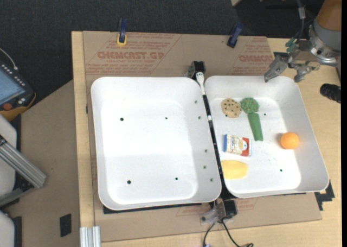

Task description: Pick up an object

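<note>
The right bin [309, 148] holds a round cookie [231, 107], a green brush-like piece [252, 116], an orange ball [289, 140], a small white carton with a red and blue label [237, 145] and a yellow piece [234, 169]. My gripper [286, 69] hangs over the far edge of the right bin, above and to the right of the green piece. Its two fingers stand spread apart, open, with nothing between them.
The left bin [146, 143] lies beside the right one, with a black hinge strip [209, 124] between them. Both rest on a cardboard sheet [162, 50] held by two clips [122, 34] at the back.
</note>
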Motion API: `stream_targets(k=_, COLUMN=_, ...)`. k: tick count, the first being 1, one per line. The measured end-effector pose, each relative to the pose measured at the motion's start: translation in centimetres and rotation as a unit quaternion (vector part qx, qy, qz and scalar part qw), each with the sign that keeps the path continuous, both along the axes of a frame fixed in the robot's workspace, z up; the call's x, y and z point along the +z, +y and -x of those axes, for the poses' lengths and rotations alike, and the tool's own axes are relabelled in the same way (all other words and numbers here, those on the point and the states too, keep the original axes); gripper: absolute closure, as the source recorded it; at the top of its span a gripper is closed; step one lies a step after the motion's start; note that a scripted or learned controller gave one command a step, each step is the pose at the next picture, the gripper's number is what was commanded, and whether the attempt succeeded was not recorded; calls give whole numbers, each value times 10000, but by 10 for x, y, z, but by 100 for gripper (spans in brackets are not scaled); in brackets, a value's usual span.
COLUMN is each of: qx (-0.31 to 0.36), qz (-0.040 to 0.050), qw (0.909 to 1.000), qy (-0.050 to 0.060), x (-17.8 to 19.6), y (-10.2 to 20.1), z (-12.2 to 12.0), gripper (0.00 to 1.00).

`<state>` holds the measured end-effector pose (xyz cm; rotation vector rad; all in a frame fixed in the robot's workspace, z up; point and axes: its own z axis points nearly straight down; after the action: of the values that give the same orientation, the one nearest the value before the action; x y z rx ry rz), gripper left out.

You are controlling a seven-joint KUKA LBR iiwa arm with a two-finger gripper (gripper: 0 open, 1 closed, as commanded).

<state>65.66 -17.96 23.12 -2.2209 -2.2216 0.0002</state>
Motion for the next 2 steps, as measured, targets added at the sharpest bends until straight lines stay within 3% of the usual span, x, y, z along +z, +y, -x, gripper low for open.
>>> stream_targets(k=1, qx=-2, qz=-13, qw=10000, qy=37, x=-84, y=24, z=25, gripper=0)
stream_targets(k=2, qx=18, qz=-15, qw=10000, qy=33, x=-151, y=70, z=29, gripper=0)
